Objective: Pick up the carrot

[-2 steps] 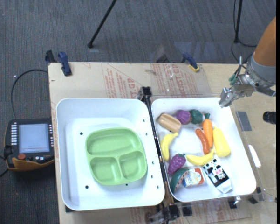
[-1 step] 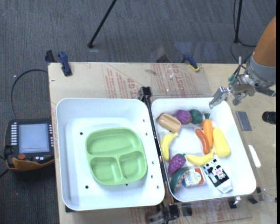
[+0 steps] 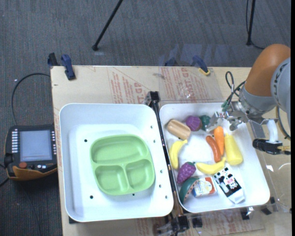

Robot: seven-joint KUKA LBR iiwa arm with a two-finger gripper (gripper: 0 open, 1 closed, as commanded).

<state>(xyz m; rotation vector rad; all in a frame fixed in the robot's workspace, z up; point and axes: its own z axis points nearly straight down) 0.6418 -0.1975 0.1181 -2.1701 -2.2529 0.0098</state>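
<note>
The carrot [image 3: 219, 135] is a short orange cone lying in the right bin [image 3: 257, 168], near its back right, between a darker orange-red sausage-like piece [image 3: 213, 149] and a yellow corn cob [image 3: 233, 149]. My gripper [image 3: 227, 119] hangs at the carrot's far end, just above and behind it. Its metal fingers [image 3: 234, 124] look open, and nothing sits between them. The grey arm with its orange band [image 3: 265, 75] comes in from the right.
The right bin also holds a bun [image 3: 178, 128], purple grapes [image 3: 193, 123], two bananas [image 3: 175, 151], a milk carton [image 3: 203, 187] and a cow-print bottle [image 3: 230, 183]. A green divided plate [image 3: 121, 162] lies in the left bin [image 3: 71, 132]. The items crowd closely around the carrot.
</note>
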